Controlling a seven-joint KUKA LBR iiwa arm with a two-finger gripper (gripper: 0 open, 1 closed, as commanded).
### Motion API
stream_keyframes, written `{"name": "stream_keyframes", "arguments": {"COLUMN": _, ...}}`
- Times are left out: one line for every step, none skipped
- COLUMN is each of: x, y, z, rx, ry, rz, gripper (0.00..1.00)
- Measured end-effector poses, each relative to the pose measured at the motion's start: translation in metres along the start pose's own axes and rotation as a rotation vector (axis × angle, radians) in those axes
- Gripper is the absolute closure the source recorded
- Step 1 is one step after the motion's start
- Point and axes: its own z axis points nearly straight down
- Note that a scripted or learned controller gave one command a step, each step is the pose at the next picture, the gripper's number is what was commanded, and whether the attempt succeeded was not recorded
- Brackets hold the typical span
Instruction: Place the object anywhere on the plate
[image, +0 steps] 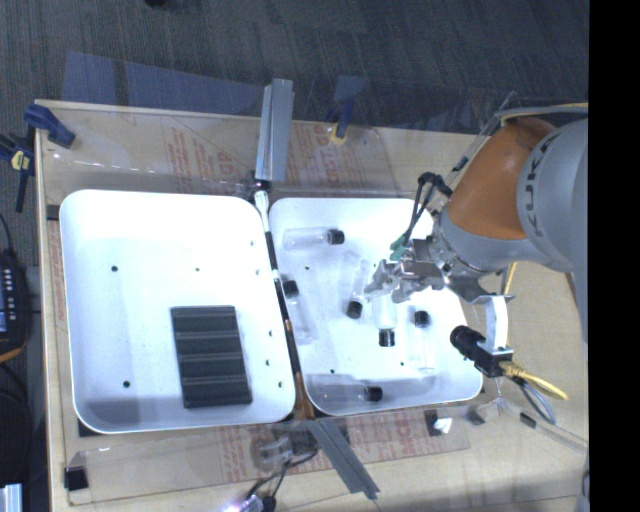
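Hovering over the right bin (455, 385), the tool (386, 284) sits among several clear vials with black caps. Whether it is clenched or released I cannot tell, as its metal parts blur together at this angle, and nothing can be seen gripped in it.

The likeliest object is the vial (386, 328) lying just below the tool in the view, with its cap pointing away from the tool. Another cap (354, 308) lies close by on the tool's lower left, and a third (421, 319) on its lower right. This crowding is the main risk.

To do the pick well, the tool probably needs to centre over the one vial's body, line up across its width, and come down straight so the neighbours are not nudged. Clear plastic is smooth and rolls easily, so a grip near the middle seems safer than one at the cap.

The plate (210, 355), dark and ridged, lies well apart from the tool in the left bin (100, 215), beyond the divider. The carry should lift high enough to clear both rims.
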Motion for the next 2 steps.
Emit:
{"name": "stream_keyframes", "arguments": {"x": 0.109, "y": 0.048, "z": 0.009, "rx": 0.004, "ry": 0.002, "rz": 0.078, "gripper": 1.00}}
{"name": "stream_keyframes", "arguments": {"x": 0.257, "y": -0.022, "z": -0.013, "rx": 0.005, "ry": 0.002, "rz": 0.235, "gripper": 1.00}}
